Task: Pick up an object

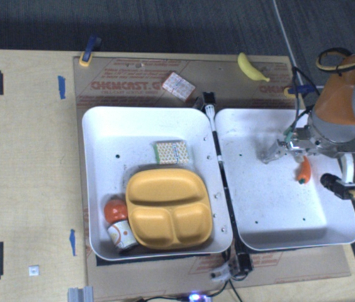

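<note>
While the grey KUKA arm w/ orange band (344, 102) is reaching in from the right, its two-finger gripper (270, 151) is hovering low over the right shallow white bin (278, 225); gripper state cannot be told. A small orange carrot-shaped object (303, 170) is lying in that bin, just beside the wrist. In the left white bin (102, 168), a yellow compartment tray (167, 206) is sitting near a red-and-white ball-like toy (118, 222) & a patterned sponge block (171, 151).
</note>
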`<state>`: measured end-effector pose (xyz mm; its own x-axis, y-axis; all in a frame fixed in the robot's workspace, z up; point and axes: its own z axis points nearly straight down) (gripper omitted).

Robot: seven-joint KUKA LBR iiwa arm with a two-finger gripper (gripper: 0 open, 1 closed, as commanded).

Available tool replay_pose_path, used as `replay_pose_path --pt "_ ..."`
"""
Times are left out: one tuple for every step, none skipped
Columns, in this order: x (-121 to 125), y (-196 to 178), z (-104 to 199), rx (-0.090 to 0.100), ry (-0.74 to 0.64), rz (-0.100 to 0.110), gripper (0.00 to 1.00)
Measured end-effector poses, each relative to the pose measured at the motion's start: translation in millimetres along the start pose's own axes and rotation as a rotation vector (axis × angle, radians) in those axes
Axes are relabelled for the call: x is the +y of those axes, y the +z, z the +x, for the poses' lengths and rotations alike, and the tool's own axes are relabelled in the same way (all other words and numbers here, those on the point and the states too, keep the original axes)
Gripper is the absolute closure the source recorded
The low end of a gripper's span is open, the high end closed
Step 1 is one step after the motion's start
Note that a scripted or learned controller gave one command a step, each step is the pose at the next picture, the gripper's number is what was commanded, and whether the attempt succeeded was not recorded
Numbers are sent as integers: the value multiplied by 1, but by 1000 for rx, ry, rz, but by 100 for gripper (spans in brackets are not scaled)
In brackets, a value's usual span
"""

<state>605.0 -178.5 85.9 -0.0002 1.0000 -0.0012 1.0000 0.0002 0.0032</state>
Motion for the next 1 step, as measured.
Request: replay_pose_path --pt "1 -10 0 -1 1 -2 100"
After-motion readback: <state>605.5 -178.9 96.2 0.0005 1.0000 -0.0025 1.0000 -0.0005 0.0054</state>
